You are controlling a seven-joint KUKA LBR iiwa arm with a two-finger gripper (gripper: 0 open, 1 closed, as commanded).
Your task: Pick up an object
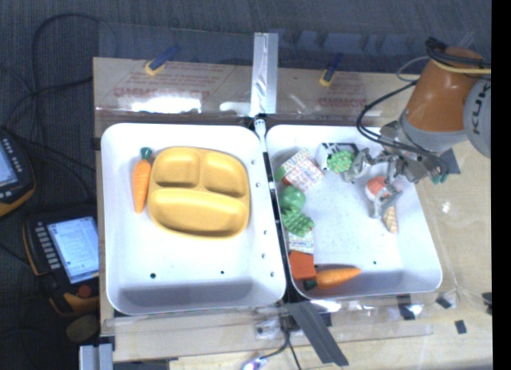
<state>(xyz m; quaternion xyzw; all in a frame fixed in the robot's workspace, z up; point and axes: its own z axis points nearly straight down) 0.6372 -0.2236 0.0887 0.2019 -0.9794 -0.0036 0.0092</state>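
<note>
A robotics lab: taped-down bench (pixel 200 85), twin white bins (pixel 112 224), loose cables (pixel 48 97), a teach pendant (pixel 12 173) alongside.

Two bins sit side by side on the tabletop (pixel 463 232). In the left bin (pixel 120 272), a tray (pixel 200 191) lies toward the far edge with a carrot (pixel 141 182) just beside it on its left. In the right bin (pixel 415 268), a packet (pixel 301 171) lies near the far left corner and another carrot (pixel 338 276) along the near edge.
</note>
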